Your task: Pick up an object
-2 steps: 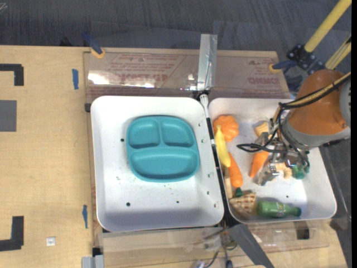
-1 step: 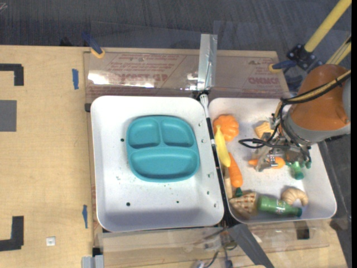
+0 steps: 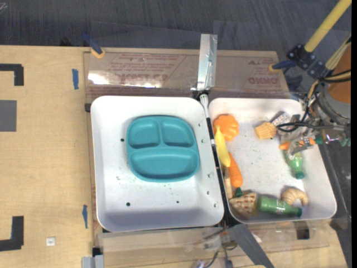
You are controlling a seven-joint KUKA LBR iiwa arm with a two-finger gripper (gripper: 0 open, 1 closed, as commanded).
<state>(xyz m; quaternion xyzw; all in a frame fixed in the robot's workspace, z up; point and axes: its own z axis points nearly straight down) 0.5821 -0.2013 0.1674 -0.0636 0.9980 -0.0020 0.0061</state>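
The right bin [image 3: 262, 149] holds several toy foods. An orange pumpkin [image 3: 226, 125] lies at its left wall above a yellow banana [image 3: 222, 148] and an orange carrot [image 3: 236, 173]. A tan waffle piece [image 3: 266, 130] and a silver wrapper [image 3: 280, 118] lie near the back. A small green bottle [image 3: 296, 164] is at the right. Along the front are a brown cone [image 3: 244, 202], a larger green bottle [image 3: 278, 206] and a tan shell-shaped piece [image 3: 294, 194]. My gripper [image 3: 299, 141] hangs at the bin's right side, just above the small green bottle, amid cables.
The left bin [image 3: 106, 166] carries a teal divided plate [image 3: 162, 148]. A metal divider post [image 3: 207, 63] rises behind the seam between the bins. The arm's orange band [image 3: 341, 91] and a yellow pole [image 3: 330, 18] stand at the right.
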